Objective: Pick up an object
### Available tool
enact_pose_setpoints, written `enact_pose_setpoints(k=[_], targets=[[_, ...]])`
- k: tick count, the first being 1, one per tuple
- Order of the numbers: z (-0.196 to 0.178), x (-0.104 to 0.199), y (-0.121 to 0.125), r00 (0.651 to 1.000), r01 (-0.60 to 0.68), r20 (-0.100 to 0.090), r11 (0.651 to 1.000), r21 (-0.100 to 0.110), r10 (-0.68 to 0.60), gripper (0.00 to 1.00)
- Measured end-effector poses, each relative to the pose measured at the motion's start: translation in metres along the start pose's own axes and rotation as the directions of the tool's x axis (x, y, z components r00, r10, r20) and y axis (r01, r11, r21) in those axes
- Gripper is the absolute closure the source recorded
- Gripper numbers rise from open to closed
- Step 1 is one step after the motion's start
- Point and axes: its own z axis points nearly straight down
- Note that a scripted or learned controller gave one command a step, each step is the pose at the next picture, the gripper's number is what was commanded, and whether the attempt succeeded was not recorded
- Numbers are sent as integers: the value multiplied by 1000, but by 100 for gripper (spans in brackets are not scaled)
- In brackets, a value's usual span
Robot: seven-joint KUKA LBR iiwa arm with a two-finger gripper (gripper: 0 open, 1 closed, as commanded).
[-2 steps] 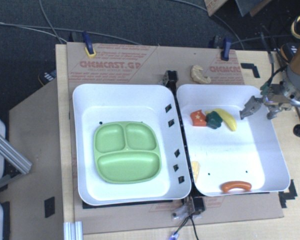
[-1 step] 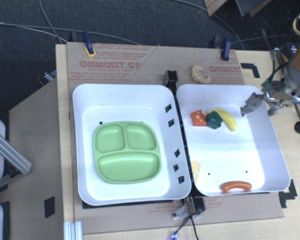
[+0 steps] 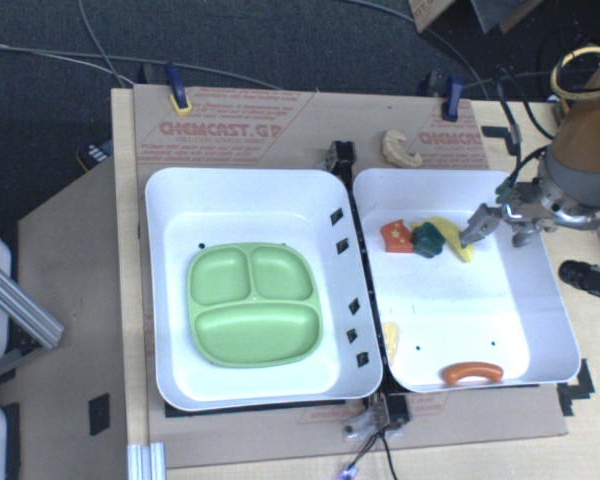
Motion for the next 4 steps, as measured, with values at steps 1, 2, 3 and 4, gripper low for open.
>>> enact_pose_setpoints(k=[1, 2, 3, 4], targets=[[45, -6, 2, 1000, -2, 1, 1000, 0, 2, 0], [82, -6, 2, 1000, -1, 1, 1000, -1, 1, 0], [69, -6, 3, 1000, -1, 2, 1000, -6, 1, 100], [24, -4, 7, 1000, 0, 5, 1000, -12, 0, 100]])
